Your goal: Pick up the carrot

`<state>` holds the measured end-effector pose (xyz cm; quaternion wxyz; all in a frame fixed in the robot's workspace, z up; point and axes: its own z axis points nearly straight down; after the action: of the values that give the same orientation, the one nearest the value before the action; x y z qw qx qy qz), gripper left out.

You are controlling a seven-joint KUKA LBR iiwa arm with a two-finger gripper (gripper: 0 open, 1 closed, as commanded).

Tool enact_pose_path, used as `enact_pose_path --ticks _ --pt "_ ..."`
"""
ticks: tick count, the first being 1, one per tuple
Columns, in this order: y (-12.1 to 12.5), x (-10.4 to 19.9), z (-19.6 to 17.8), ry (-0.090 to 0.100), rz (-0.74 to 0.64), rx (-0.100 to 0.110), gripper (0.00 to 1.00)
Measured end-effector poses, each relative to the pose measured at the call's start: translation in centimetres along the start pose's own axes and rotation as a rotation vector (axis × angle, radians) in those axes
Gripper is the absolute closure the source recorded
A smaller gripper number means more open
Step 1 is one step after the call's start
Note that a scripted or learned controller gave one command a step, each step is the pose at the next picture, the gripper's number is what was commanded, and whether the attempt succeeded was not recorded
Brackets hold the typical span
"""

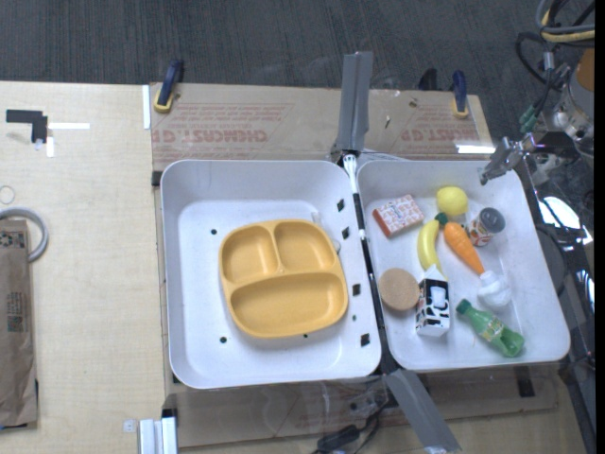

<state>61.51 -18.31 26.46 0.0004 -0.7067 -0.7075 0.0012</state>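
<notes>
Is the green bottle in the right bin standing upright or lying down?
Lying down. The green bottle lies on its side on the right bin floor, its cap toward the carrot.

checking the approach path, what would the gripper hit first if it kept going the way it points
Probably the right bin's far rim just below the gripper; beyond that the lemon, not the carrot. Depth is unclear from this view.

One fixed camera looks down at a slant on both bins (180,253).
</notes>
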Motion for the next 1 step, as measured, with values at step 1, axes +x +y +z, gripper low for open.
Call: enact_pose_path --ticks 1 --pt "-9.22 -0.50 13.23 0.001 -0.017 0.001 0.00"
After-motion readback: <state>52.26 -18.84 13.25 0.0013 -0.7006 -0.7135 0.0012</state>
